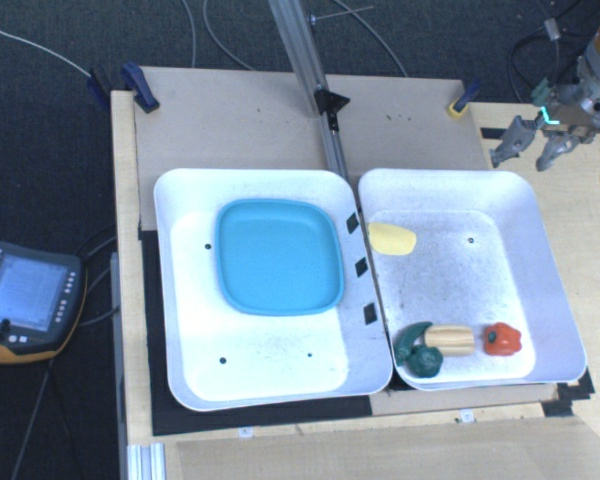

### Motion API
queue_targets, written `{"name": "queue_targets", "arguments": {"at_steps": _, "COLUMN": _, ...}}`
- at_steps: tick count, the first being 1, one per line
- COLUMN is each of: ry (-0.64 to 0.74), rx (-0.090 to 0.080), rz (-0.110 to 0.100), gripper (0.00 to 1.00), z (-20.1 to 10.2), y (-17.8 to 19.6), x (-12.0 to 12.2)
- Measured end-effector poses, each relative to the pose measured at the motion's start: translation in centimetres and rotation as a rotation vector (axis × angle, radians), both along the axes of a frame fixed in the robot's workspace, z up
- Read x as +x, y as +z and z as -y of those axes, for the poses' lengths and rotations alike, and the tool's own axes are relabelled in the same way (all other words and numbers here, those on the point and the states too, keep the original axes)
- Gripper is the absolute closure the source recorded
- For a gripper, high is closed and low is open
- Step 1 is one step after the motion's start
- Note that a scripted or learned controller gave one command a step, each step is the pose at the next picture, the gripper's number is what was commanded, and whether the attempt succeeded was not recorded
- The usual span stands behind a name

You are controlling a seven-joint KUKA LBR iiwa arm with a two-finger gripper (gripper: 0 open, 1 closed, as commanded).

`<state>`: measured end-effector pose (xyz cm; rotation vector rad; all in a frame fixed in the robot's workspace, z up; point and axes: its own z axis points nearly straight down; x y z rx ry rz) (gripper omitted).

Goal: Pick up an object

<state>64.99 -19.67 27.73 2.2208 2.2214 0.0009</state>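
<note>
Your two-finger gripper [533, 146] hangs above the bench beyond the far right corner of the right-hand shallow white bin [540, 228], fingers spread apart with nothing between them. You have 4 candidates in that bin: a pale yellow rounded piece [391, 239] near the far left wall, standing well apart from everything else, and along the near edge a dark green lumpy piece [418, 349], a tan cylinder [449, 340] and a small red piece [501, 339], the first 2 touching. I'd go for the yellow one: it has free room on both sides for the fingers. Centre over it, descend straight, close only once low. The left white bin [180, 298] holds a blue square plastic plate [280, 256]; stay away from it.
</note>
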Motion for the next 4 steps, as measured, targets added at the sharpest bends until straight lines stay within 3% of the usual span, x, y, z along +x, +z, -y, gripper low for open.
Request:
{"name": "queue_targets", "arguments": {"at_steps": 1, "ry": 0.000, "rx": 0.000, "rz": 0.000, "gripper": 0.00, "z": 0.0, "y": 0.0, "x": 0.0}}
{"name": "queue_targets", "arguments": {"at_steps": 4, "ry": 0.000, "rx": 0.000, "rz": -0.003, "gripper": 0.00, "z": 0.9, "y": -13.7, "x": 0.7}}
